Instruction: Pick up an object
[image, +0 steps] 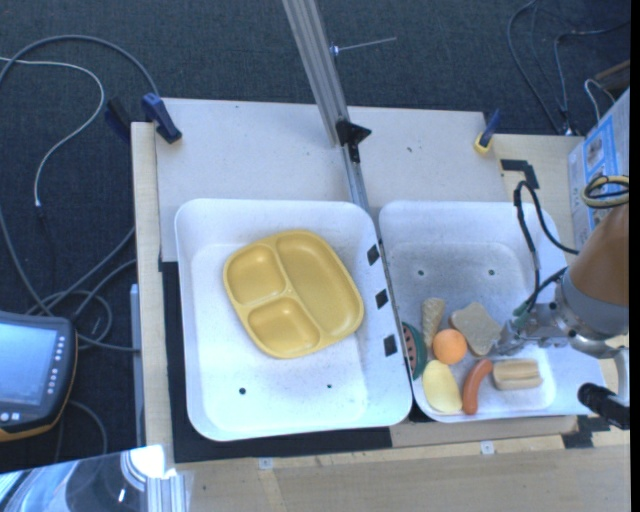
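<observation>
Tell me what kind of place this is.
Likely a robotics lab bench: two white bins clamped to a board, toy food for grasping trials, a teach pendant and loose cables on the floor.

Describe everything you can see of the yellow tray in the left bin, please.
The yellow tray is a smooth divided plate that looks like plastic, with rounded corners and three compartments: one long one along its right side and two smaller ones on its left. It lies flat, open side up, turned at an angle to the walls of the left bin. It rests on the bin's floor near the middle. Nothing lies in its compartments.
</observation>
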